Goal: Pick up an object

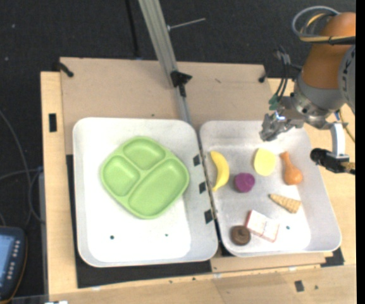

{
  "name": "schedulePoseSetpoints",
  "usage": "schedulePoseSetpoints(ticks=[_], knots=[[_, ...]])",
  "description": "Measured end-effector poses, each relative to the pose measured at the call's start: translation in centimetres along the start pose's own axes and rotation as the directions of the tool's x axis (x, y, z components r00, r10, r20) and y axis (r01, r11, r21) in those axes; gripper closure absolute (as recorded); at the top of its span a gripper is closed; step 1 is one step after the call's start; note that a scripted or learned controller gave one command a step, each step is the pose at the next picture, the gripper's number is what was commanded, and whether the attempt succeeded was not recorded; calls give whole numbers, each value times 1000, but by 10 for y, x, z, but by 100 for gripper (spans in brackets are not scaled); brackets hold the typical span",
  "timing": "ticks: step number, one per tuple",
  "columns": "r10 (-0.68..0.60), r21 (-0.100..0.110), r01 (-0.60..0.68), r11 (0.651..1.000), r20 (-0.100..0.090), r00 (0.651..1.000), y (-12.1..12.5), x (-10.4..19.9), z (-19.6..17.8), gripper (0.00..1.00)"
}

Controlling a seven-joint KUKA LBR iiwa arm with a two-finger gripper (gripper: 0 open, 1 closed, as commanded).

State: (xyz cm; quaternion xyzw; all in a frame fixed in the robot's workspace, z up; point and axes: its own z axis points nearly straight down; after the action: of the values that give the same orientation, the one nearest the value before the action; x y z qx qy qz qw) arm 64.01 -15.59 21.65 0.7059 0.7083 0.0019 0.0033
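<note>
The gripper (272, 129) hangs over the far edge of the right bin (318, 236), above and just behind a yellow round piece (264, 162); whether its fingers are open or closed, I cannot tell, and nothing shows between them. In that bin, a banana (219, 170) lies at the near-left wall; a purple ball (244, 182) sits beside it; an orange drumstick-shaped toy (290, 168) lies right of the yellow piece; a waffle cone (285, 202) lies nearer the front; a red-and-white block (262, 226) and a brown round piece (240, 235) sit at the front, touching or nearly so. The left bin (93, 246) holds a green divided plate (145, 177).
</note>
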Motion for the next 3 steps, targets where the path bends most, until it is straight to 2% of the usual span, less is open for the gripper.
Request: schedulePoseSetpoints(ticks=[2, 3], knots=[[-1, 1, 1, 1000, 0, 1000, 1, -5, -83, 100], [-3, 6, 3, 1000, -2, 1000, -10, 49, -83, 100]])
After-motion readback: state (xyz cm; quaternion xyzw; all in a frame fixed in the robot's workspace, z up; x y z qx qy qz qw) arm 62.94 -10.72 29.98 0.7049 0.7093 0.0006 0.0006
